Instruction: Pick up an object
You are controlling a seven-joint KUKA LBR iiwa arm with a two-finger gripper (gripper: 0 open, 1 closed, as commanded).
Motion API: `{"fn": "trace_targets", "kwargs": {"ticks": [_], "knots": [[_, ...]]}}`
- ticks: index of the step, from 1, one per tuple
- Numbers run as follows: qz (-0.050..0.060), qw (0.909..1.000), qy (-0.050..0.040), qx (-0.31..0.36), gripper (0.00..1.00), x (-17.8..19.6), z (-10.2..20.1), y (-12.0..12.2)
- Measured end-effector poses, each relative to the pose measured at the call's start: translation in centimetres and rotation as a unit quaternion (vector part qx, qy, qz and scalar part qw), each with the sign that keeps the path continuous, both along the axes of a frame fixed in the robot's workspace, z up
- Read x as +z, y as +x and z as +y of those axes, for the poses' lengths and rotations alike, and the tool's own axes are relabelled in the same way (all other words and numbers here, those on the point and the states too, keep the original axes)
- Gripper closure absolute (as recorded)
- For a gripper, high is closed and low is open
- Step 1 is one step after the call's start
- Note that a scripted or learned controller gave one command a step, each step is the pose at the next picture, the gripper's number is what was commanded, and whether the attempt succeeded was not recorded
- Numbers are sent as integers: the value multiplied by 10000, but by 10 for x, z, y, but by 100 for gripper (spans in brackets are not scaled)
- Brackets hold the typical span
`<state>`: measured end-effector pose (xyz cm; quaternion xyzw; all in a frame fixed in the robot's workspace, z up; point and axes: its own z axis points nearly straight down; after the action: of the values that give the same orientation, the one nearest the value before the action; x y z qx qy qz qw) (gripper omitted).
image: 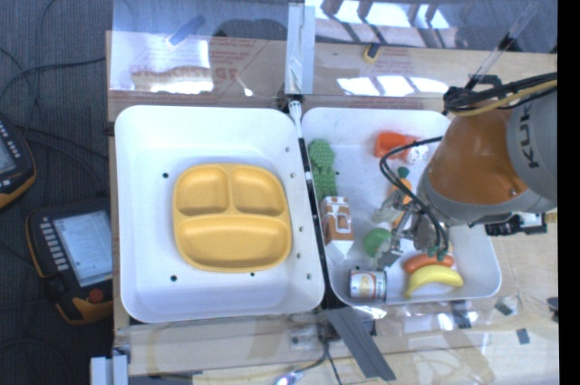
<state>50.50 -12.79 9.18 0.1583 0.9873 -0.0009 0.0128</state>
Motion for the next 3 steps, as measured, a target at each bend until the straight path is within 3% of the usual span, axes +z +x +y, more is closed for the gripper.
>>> {"fn": "trace_targets", "kwargs": {"ticks": [1,2,3], "knots": [[70,10000,6,41,0,-1,10,20],[43,9997,-1,250,0,-1,-3,91],[59,9986,-6,531,0,-1,-52,54]]}}
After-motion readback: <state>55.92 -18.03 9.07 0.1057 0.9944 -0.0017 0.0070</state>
